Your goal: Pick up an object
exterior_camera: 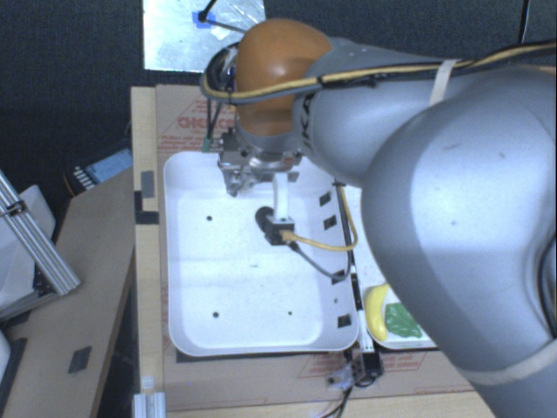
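My gripper (258, 188) hangs below the orange band of the arm (277, 68), over the far part of the left white bin (187, 316). A small black part with a yellow cable (271, 225) sits just under it, close to the bin floor. I see no object under the gripper on the bin's white floor. A yellow object (376, 310) and a green object (403, 320) lie in the near left corner of the right bin, mostly covered by the arm's grey body (461, 198).
The divider between the bins (348, 268) runs just right of the gripper. A cardboard sheet (178, 120) lies under the bins. A shiny foil sheet (200, 20) lies beyond the bench, and aluminium rails (35, 242) stand at the left.
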Robot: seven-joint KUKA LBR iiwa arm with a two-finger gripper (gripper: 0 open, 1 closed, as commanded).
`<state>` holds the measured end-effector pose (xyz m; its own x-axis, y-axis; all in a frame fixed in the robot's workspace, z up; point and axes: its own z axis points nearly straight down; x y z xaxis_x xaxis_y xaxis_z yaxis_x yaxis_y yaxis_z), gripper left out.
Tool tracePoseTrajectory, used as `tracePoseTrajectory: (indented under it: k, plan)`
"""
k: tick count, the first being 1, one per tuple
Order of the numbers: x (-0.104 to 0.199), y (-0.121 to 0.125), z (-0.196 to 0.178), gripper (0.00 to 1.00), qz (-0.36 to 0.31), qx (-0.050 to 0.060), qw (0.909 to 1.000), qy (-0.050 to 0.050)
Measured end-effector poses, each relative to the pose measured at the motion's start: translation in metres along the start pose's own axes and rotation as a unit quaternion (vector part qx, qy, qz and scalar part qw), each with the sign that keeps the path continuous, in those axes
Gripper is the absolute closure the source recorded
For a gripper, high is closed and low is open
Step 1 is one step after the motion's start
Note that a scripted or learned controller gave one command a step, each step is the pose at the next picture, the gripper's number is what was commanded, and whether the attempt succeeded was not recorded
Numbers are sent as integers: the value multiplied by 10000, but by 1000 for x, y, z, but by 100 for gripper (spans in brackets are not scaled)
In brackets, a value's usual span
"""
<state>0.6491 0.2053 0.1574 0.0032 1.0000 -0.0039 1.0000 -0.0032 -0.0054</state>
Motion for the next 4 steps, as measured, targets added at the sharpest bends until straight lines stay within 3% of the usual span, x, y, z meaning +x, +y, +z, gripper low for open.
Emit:
tracePoseTrajectory:
  k: [1,2,3,4]
  plan:
    - [31,20,39,100,-42,-35,10000,29]
    - [-36,20,74,100,5,-17,10000,12]
    - [35,21,-51,100,-64,-96,9999,56]
    - [29,19,-44,100,-25,-37,10000,26]
